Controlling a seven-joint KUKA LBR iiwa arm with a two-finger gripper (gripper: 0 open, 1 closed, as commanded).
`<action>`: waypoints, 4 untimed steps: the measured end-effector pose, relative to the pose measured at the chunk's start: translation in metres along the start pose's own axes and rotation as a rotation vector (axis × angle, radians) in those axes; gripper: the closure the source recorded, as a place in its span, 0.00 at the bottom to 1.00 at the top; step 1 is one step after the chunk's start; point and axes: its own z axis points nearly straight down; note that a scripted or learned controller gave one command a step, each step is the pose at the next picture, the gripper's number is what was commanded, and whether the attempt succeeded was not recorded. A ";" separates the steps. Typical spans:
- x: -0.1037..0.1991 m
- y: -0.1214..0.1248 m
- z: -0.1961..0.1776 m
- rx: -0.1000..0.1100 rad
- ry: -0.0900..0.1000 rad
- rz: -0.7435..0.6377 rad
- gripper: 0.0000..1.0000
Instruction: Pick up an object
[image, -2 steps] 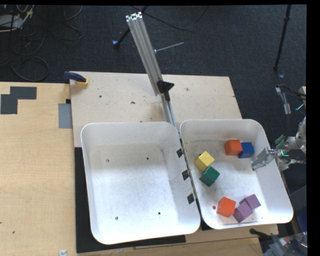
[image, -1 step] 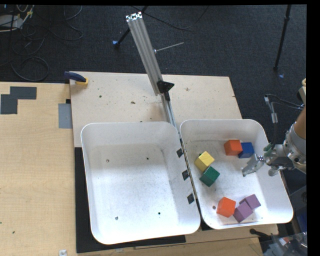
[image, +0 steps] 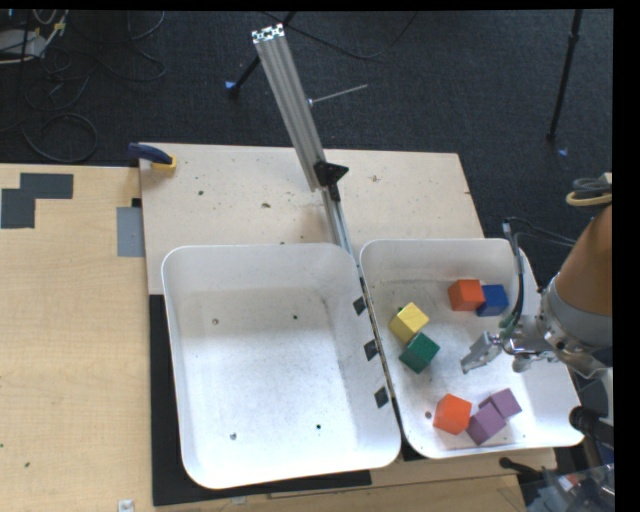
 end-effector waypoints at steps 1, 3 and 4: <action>-0.008 0.004 0.053 -0.001 -0.001 0.000 0.00; -0.013 0.007 -0.022 -0.013 -0.005 -0.002 1.00; -0.016 0.002 -0.067 -0.013 -0.005 -0.002 1.00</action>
